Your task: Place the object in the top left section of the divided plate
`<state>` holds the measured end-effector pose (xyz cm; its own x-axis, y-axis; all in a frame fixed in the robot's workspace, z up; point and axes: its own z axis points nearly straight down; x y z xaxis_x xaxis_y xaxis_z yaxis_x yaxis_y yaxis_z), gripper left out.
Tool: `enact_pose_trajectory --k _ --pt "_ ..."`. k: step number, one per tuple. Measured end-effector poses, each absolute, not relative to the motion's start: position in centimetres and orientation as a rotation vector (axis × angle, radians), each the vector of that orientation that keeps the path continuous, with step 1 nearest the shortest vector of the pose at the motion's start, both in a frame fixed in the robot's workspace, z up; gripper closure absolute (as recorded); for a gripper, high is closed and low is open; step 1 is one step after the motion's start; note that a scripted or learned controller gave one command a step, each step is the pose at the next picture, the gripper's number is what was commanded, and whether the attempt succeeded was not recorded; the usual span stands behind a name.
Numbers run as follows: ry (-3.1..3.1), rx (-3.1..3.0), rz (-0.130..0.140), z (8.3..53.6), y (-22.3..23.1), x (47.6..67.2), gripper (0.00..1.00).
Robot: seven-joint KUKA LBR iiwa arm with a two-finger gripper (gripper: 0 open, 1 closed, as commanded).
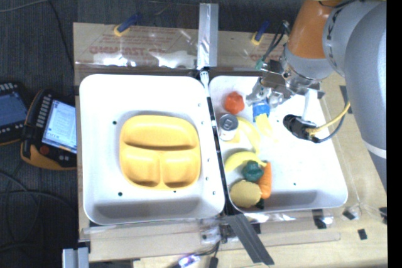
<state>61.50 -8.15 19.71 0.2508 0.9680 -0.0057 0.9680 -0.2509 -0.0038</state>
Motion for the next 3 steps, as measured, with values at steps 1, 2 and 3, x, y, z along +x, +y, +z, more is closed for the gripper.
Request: enact_pose_trajectory --k 1,2,3 --pt "1.943 2.466 0.002 11.3 -9.6 55.2 1.00" --pt "2.037 2.359 0.004 19.1 -3.7 52.5 1.00" --pt "2.023 2.344 0.007 19.6 -2.6 54.6 1.00"
